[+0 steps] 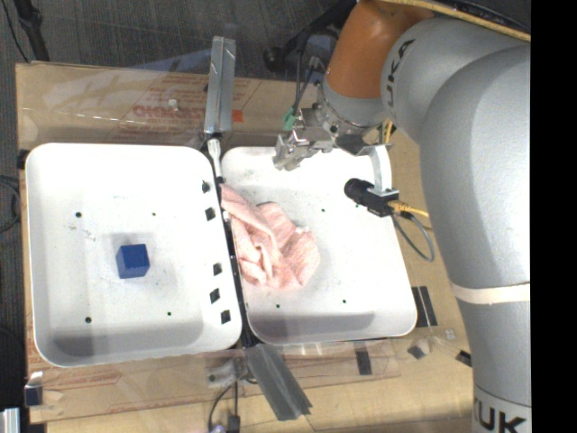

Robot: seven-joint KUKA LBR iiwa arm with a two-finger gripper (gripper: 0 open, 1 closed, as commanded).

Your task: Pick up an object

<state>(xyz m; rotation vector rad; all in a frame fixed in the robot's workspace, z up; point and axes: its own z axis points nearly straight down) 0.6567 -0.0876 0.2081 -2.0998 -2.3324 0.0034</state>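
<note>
A crumpled pink cloth (269,244) lies in the right bin (361,278), against its left wall. A small blue cube (132,260) sits in the left bin (63,206), left of its middle. My gripper (290,151) hangs over the right bin's far edge, above and apart from the cloth. Nothing shows between its fingertips.
A grey divider bar (219,79) runs back from the seam between the bins. A black fitting with a cable (371,197) hangs off the wrist over the right bin. The arm's large grey body (469,152) covers the right side.
</note>
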